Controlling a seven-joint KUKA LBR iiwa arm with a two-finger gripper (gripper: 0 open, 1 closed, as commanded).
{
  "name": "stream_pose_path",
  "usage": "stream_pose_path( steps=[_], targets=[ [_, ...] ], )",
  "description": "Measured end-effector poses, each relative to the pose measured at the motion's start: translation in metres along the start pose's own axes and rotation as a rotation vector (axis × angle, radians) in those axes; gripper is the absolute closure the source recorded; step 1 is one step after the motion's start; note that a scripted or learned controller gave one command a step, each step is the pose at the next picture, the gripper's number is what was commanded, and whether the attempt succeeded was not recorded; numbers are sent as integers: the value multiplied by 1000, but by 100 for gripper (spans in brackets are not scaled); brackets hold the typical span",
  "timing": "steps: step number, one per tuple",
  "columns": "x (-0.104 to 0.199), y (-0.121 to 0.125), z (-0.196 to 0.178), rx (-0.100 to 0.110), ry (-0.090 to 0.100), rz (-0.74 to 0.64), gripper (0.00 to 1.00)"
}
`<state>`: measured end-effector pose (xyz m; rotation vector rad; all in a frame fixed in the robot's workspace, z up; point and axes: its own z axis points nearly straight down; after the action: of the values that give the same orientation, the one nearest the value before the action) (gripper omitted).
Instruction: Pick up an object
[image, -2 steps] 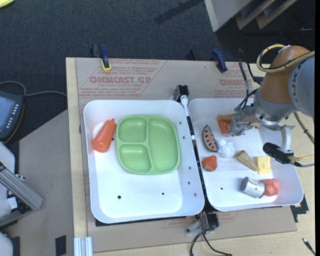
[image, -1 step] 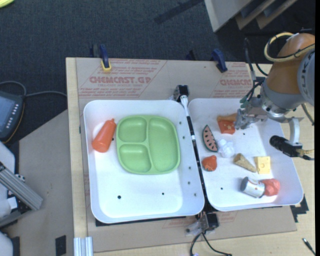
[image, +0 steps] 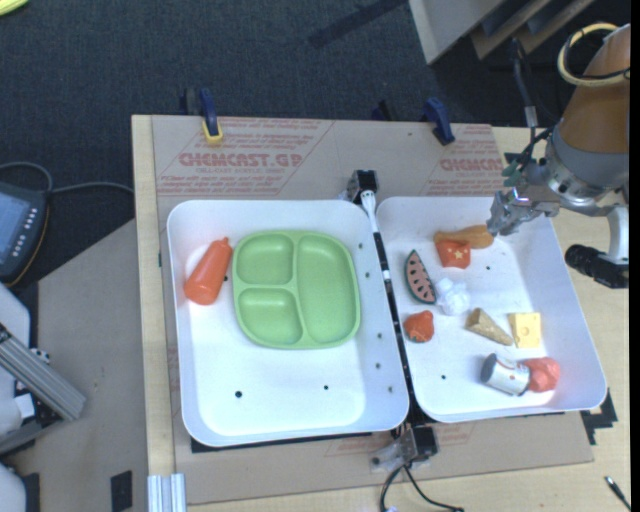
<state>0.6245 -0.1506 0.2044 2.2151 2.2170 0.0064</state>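
Grey two-finger gripper (image: 505, 217) hovers at right white bin's (image: 575, 330) top edge, just above tan bread-like toy (image: 474, 238) beside red block (image: 455, 254), likely lining up a grasp; jaw state: cannot tell.

Blue clamps (image: 437, 120) on brown board (image: 300, 160), dark carpet (image: 100, 60), handheld pendant (image: 20, 230) at left

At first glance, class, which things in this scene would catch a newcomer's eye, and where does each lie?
The green divided plate fills the middle of the left bin, with an orange bottle beside it. The right bin holds scattered toy foods, among them a watermelon slice. The gripper hangs at that bin's far edge.
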Motion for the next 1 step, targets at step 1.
stream_pose_path(
  steps=[1],
  targets=[
    [0,1,-23,3,1,0,100]
  ],
)
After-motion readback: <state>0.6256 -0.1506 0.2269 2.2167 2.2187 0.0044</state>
